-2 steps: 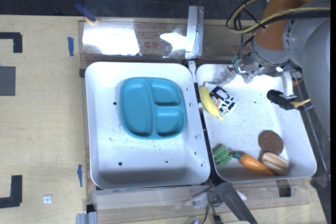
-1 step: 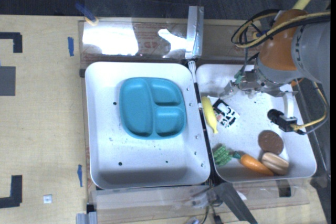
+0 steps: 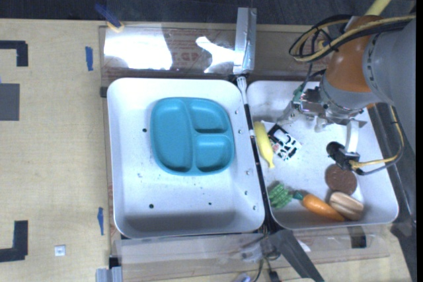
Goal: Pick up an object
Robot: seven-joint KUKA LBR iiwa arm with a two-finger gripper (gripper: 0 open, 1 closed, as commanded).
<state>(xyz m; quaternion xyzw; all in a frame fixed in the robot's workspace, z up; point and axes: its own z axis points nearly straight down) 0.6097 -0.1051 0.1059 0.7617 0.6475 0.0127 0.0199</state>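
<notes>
Two bins (image 3: 125, 142) | one blue tray (image 3: 192, 135) | one banana (image 3: 264, 144) | one carrot (image 3: 317, 205)

Bright, even light is falling from above, and both white bins are showing clearly. Strong glare is bouncing off the clear plastic sheet (image 3: 165, 49) behind the left bin (image 3: 125, 195), washing parts of it out to pure white. The blue tray (image 3: 192, 135) is casting a soft shadow along its lower edge, and the left bin's near wall is lying in grey shade. The robot arm (image 3: 390, 69) is looking slightly blurred, and it is darkening the right bin (image 3: 383, 201) beneath it. The whole picture is appearing a little soft and grainy.
</notes>
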